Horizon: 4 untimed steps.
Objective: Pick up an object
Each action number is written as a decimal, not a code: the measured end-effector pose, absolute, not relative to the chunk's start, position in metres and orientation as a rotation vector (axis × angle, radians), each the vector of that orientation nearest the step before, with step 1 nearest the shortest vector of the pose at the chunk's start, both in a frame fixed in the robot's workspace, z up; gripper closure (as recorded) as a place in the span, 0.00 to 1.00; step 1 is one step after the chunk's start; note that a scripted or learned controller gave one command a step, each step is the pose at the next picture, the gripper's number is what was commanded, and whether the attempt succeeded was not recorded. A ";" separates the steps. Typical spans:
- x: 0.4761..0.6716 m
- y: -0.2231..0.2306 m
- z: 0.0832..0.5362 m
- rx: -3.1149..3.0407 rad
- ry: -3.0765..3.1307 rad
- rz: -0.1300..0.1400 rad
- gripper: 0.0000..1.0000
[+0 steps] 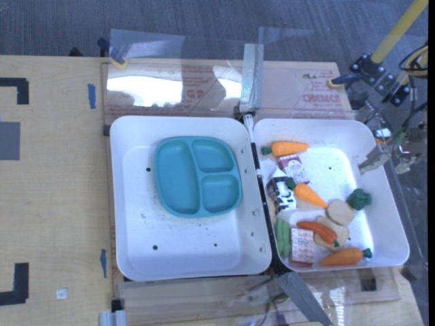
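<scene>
Fingers (370, 161) of my gripper (376, 148) look parted, nothing between them, at the upper right rim of the right bin (391, 212), so no pick is made yet: carrot (290, 147), broccoli (358, 198) and other toys lie untouched at lower right of frame.

- My arm (391, 148) is cut off by the right edge, and its cluttered end is too small for me to read.
- The print on the small packets (291, 165) is too blurred to make out.
- A red thing (317, 229) partly covers the packet (302, 244) beneath it.
- The green piece (282, 236) lies half tucked against the right bin's (397, 240) wall.
</scene>
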<state>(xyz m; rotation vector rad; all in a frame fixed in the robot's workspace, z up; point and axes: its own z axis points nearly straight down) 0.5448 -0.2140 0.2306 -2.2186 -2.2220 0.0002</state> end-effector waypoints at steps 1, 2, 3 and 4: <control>0.624 -0.163 0.129 -2.138 -2.288 0.006 0.00; 0.606 -0.099 0.095 -1.970 -2.473 -0.011 0.00; 0.667 -0.104 0.094 -2.074 -2.346 0.006 0.00; 0.609 -0.098 0.096 -2.182 -2.283 -0.024 0.00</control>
